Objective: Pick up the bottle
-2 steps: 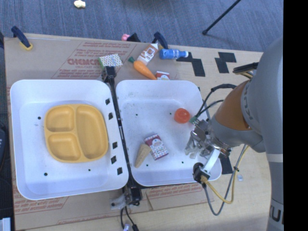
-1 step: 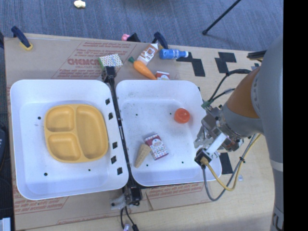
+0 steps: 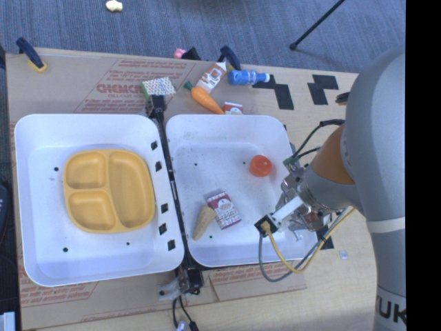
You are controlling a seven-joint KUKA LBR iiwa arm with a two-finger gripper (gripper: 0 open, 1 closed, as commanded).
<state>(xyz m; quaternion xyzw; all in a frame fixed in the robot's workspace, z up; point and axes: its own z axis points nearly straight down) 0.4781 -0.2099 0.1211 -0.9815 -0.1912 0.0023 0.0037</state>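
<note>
A small blue bottle lies on its side on the cardboard behind the right bin. Just left of it lies a white bottle with an orange label. My gripper hangs low over the right bin's right rim, far in front of both bottles. Cables and the wrist housing cover its tip. Nothing shows held in it.
In the right bin lie a red ball, a red-and-white box and a cone. The left bin holds a yellow divided plate. A carrot, a small red box and a patterned box lie near the bottles.
</note>
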